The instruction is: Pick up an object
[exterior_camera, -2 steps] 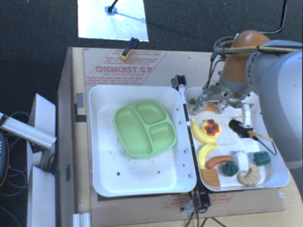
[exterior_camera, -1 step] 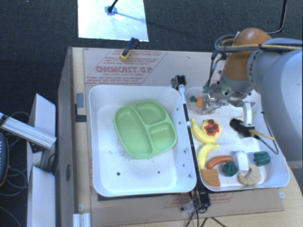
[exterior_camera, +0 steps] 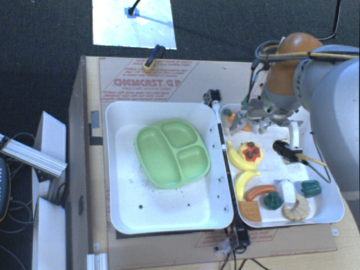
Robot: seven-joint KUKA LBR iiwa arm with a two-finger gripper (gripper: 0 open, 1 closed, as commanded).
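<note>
A cardboard-topped counter (exterior_camera: pixel 169 77) printed with red lettering carries two shallow white bins side by side. The grey robot arm (exterior_camera: pixel 332 94), with an orange band above its wrist, reaches in from the right of the frame over the upper part of the right bin (exterior_camera: pixel 333 210). The left bin (exterior_camera: pixel 121 167) holds a pale green divided plate (exterior_camera: pixel 171 153), lying flat at its centre.

The gripper (exterior_camera: pixel 253 124) hangs low at the upper left of the right bin, fingers apart, just beside a small orange piece (exterior_camera: pixel 246 127); whether they touch it cannot be told. A second orange piece (exterior_camera: pixel 228 117) lies nearer the bin's upper left corner.

The toy foods on offer crowd the right bin's left and lower parts. Two yellow bananas, one (exterior_camera: pixel 236 157) above the other (exterior_camera: pixel 245 181), lie along the left wall. A round yellow toy with red and dark spots (exterior_camera: pixel 251 151) rests against the upper banana. Lower down lie a reddish sausage (exterior_camera: pixel 260 192), a tan square cracker (exterior_camera: pixel 252 211), a dark green toy (exterior_camera: pixel 273 201), a white block (exterior_camera: pixel 287 191), a pale round biscuit (exterior_camera: pixel 296 208) and a green piece (exterior_camera: pixel 310 188).

A yellow-and-black tool (exterior_camera: pixel 152 58) lies at the counter's top edge, below a white sheet (exterior_camera: pixel 132 16).
</note>
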